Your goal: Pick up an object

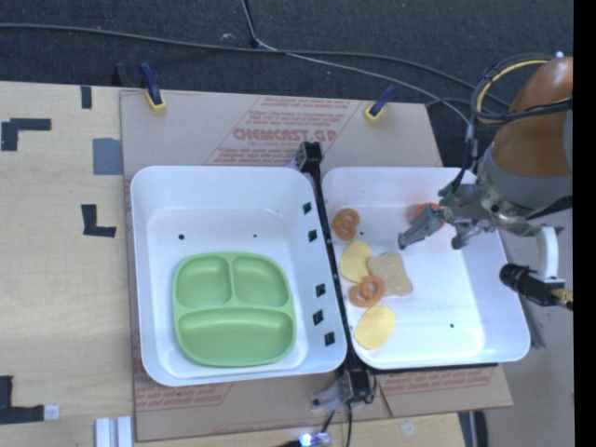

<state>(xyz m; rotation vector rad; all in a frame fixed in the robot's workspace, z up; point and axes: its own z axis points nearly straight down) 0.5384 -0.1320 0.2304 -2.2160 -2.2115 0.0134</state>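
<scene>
The arm reaches in from three o'clock, wrist tilted over the right bin (503,338). Its gripper (436,235) hangs with fingers spread, grasping nothing. At its nine o'clock lie a pretzel (346,222), bread slice (391,273) and yellow chips (355,262).

Robotics lab / test bench, not home or kitchen. Evidence: industrial arm (531,147) reaching over bench; two white bins (149,194) clipped side by side on printed cardboard sheet (279,133); spring clamps (152,89) pinning sheet at far edge; loose cables (251,26) trailing over dark carpet-like floor (372,17). Black tape marks (93,222) on wood surface, probably calibration or layout marks, hard to tell. Toy food (372,277) and green divided plate (233,307) as test props.
</scene>
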